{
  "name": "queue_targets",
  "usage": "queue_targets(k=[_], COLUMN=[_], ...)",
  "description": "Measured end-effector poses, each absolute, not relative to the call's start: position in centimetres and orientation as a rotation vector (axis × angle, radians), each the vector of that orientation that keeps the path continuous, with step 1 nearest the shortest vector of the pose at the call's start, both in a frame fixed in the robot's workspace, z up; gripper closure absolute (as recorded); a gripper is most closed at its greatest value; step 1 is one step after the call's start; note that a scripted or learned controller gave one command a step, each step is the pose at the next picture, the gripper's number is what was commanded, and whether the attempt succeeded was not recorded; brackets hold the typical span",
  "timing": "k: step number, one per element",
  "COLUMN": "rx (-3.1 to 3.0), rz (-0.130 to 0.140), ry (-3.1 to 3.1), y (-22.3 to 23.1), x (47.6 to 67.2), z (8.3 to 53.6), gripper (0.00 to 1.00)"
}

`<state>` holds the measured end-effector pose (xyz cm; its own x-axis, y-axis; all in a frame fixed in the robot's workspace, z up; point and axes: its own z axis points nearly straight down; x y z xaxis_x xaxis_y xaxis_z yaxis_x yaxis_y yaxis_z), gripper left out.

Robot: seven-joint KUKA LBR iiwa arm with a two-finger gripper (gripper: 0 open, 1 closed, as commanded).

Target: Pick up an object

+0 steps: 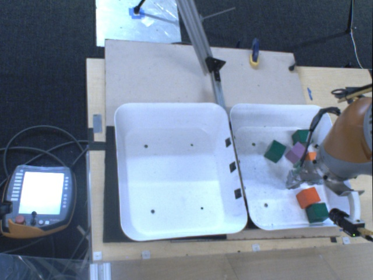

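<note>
Camera view, nearest me first: in the right bin [256,214] a dark green block [317,212] lies by the near wall, an orange block [307,196] touching it just behind. Both look squarish, so I read no long axis. My gripper [298,178] sits low just beyond the orange block; whether its jaws are parted I cannot tell. Farther back lie a purple block [295,153], a green cube [275,151] and another green block [301,136].

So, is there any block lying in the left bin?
No: the blocks, such as the orange block, all lie in the right bin.
</note>
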<state>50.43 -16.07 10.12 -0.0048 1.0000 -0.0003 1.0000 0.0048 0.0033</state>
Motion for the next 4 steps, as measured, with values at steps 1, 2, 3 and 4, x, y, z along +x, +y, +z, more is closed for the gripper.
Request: queue_targets(k=[1,2,3,4], rx=[2.211,2.211,2.211,2.209], rz=[0.007,0.006,0.005,0.005], ry=[2.221,2.220,2.220,2.233], y=[-16.1,-17.2,-18.3,-12.3], x=[50.3,50.8,51.0,51.5], z=[16.5,21.9,27.3,26.2], gripper=[1.00,1.00,1.00,1.00])
